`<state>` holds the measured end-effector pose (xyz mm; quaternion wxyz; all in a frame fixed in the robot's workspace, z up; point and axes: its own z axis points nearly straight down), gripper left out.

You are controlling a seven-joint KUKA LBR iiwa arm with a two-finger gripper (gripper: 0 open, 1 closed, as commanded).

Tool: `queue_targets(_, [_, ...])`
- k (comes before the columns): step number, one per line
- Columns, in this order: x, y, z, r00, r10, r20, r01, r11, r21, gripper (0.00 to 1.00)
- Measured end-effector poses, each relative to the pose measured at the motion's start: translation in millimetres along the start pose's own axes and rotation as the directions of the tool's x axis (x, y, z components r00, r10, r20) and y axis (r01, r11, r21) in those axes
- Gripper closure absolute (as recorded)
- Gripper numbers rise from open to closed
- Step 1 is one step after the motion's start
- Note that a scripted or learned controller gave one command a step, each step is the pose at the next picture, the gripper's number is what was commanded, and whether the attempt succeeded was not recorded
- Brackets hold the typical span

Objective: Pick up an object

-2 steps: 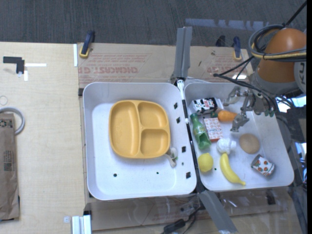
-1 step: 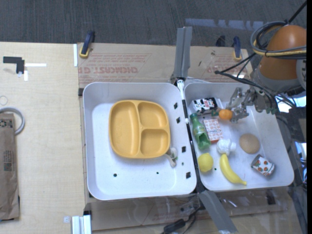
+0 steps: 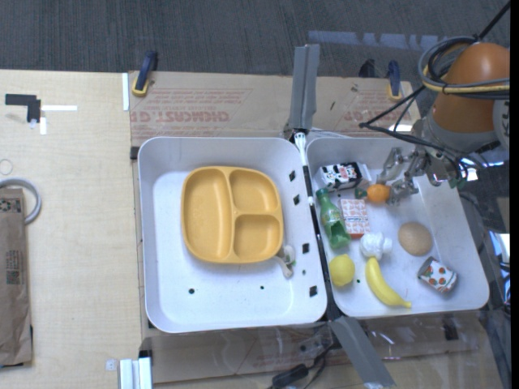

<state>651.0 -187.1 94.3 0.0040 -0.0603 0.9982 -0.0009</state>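
My gripper (image 3: pixel 401 178) hangs low over the back of the right bin (image 3: pixel 474 254), under the orange-banded wrist. A small orange (image 3: pixel 378 192) lies just to its left, touching or nearly touching it. Around it lie a black-and-white packet (image 3: pixel 340 173), a green bottle (image 3: pixel 331 217), a red-and-white carton (image 3: pixel 354 212), a small white object (image 3: pixel 372 244), a lemon (image 3: pixel 341 270), a banana (image 3: pixel 383 284), a tan egg (image 3: pixel 415 238) and a strawberry-print box (image 3: pixel 438 275).
The left bin (image 3: pixel 162 282) holds a yellow divided plate (image 3: pixel 233 215). A grey divider post (image 3: pixel 304 87) stands behind the seam between the bins. A brown paper bag (image 3: pixel 12 274) lies on the bench at the far left.
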Motion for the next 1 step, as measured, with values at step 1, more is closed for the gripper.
queue_targets(1, [-15.7, 43.8, -86.1, 0.994, 0.114, -0.001, -0.114, 0.994, -0.001, 1.0])
